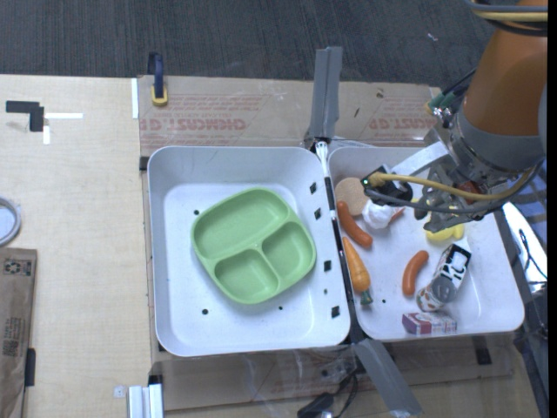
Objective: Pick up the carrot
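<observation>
A: Checked carrot (358, 268): lay flat in right bin (484, 308), close along its left wall, green end toward the near rim. Not lifted.
B: Logged hand (432, 204) over the bin's far middle, apart from the carrot. Open or closed: could not tell. Saw no object held.
A: Judged task not begun. Left to do: reach across, descend, grip, lift.
</observation>
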Robot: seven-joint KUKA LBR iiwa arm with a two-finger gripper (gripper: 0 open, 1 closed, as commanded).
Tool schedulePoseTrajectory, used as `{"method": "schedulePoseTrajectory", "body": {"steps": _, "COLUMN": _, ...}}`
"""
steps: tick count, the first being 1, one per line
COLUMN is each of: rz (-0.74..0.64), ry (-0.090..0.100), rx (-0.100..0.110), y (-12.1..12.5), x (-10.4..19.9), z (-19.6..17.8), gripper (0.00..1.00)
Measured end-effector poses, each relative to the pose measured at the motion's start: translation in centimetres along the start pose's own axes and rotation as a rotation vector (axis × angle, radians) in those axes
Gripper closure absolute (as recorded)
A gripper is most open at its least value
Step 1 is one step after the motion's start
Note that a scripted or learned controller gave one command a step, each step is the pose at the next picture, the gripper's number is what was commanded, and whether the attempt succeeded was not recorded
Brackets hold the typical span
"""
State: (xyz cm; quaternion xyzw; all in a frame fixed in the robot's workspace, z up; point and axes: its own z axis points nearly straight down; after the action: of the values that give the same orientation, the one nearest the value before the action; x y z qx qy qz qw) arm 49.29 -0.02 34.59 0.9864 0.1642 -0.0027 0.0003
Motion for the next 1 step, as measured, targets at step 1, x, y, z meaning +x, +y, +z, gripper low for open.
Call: {"method": "schedulePoseTrajectory", "body": {"steps": 1, "rz": 0.132, "ry": 0.003, "rx": -0.002, "y": -1.00, "x": 6.94, "z": -9.52, "gripper": 1.00}}
